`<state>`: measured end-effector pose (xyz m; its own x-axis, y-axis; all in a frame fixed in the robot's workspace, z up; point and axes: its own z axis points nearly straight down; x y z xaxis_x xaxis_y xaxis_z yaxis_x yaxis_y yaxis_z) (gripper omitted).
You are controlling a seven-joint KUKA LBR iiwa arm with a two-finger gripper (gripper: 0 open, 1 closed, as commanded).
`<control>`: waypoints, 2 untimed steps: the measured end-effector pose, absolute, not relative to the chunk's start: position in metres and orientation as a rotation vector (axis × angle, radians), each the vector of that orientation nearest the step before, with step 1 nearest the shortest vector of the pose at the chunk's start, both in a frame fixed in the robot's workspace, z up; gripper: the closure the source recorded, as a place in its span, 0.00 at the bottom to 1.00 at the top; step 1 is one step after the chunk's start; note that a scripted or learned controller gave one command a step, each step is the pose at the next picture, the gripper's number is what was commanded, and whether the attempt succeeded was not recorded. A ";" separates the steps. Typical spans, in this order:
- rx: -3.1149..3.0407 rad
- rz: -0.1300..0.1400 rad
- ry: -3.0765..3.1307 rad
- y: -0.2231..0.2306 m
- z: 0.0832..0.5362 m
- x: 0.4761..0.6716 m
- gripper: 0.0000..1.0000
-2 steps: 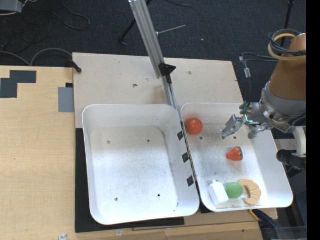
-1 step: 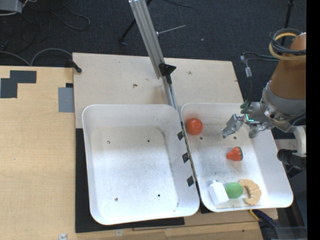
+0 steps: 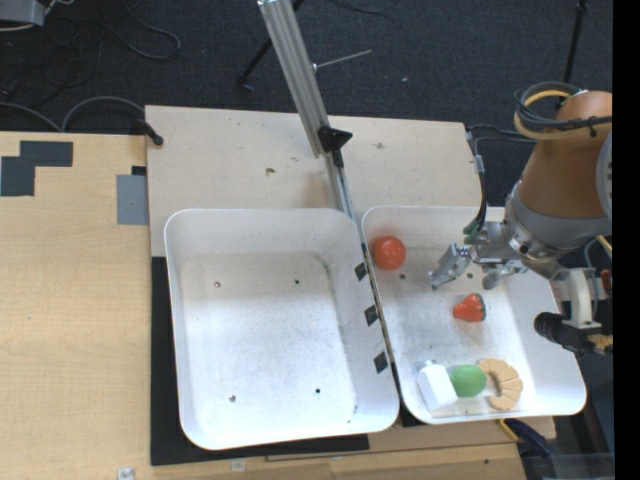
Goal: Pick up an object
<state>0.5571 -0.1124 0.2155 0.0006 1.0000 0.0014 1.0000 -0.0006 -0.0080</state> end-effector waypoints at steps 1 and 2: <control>-2.218 0.008 -2.215 -0.117 0.166 0.564 0.00; -2.219 0.008 -2.214 -0.120 0.116 0.570 0.00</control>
<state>0.5703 -0.1205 0.1157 0.0021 1.0000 0.0012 1.0000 -0.0021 -0.0081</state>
